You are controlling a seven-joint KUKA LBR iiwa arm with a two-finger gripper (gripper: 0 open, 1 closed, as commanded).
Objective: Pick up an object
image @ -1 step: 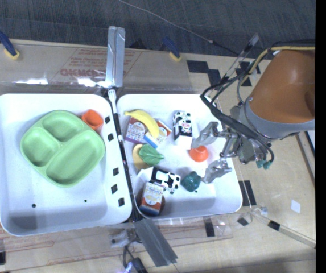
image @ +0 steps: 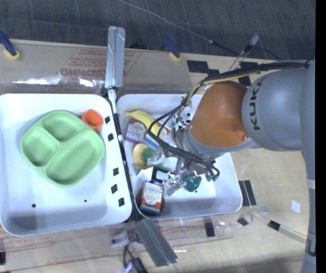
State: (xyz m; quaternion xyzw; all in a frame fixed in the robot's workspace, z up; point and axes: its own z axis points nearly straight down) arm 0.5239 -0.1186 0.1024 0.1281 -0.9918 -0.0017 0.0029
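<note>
My gripper (image: 178, 181) hangs low over the middle of the right bin (image: 226, 193), under the orange band of the arm (image: 222, 115). A small teal object (image: 194, 182) lies right beside it, touching or nearly so. Close on the gripper's left stands a small can with an orange label (image: 151, 197), by the bin's front wall. Further back lie a yellow-green fruit (image: 141, 155), a purple-labelled packet (image: 135, 131) and a yellow banana (image: 141, 118). The arm hides the rest of this bin.
The left bin (image: 3, 169) holds a green divided plate (image: 63, 147) and a small orange object (image: 93, 118) at its back right corner. A divider with black marks (image: 117, 164) separates the bins. A metal bar (image: 115, 56) stands behind them.
</note>
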